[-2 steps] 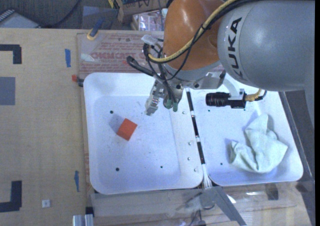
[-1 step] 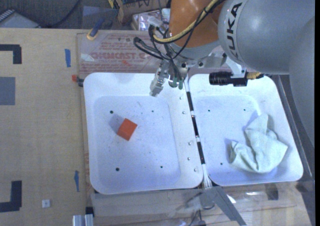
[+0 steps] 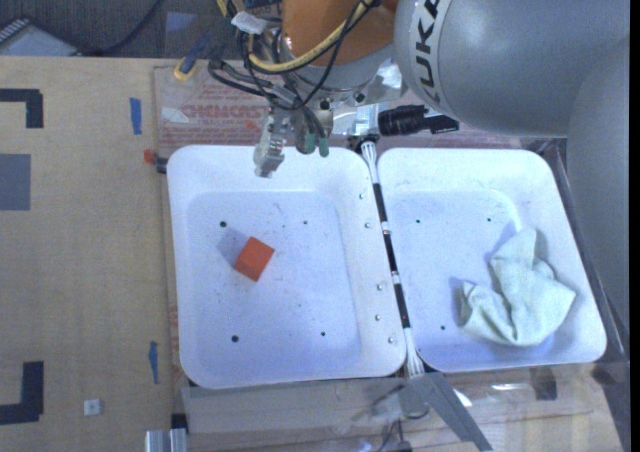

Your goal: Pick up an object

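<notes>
An orange-red block (image 3: 254, 258) lies alone in the left white bin (image 3: 200, 360), left of that bin's middle. My gripper (image 3: 294, 145) hangs over the bin's far rim, up and to the right of the block and well apart from it. Its fingers stand open with nothing between them. A crumpled pale cloth (image 3: 515, 288) rests in the right white bin (image 3: 440, 230), toward its near right corner.
The grey arm and its orange band cover the top right of the view, over the far side of the right bin. Cables dangle around the wrist. A black divider strip runs between the bins. Wooden bench surface spreads to the left.
</notes>
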Controlling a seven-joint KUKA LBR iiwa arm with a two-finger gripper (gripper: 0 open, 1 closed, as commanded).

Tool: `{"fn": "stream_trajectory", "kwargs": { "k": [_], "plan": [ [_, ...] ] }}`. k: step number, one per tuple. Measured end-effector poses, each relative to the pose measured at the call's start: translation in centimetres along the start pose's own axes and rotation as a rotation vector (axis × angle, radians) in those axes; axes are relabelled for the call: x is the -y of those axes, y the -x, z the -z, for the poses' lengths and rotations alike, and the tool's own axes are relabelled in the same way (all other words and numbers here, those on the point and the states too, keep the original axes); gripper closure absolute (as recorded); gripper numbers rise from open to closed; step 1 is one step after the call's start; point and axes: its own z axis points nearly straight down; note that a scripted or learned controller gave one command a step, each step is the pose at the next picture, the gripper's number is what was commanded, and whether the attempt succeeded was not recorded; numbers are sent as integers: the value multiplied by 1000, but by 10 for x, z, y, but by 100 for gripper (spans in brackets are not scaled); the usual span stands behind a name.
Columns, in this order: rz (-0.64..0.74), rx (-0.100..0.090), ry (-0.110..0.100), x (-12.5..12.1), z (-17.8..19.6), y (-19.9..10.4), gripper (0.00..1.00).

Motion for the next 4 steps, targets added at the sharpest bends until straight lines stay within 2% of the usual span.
{"fn": "stream_trajectory", "kwargs": {
  "k": [1,2,3,4],
  "plan": [
    [107,-6,-2,-26,-90,16,100],
    [282,-6,-1,-27,-86,11,100],
    [537,2,2,-30,-84,32,100],
    [885,3,3,-29,18,22,100]
  ]
}}
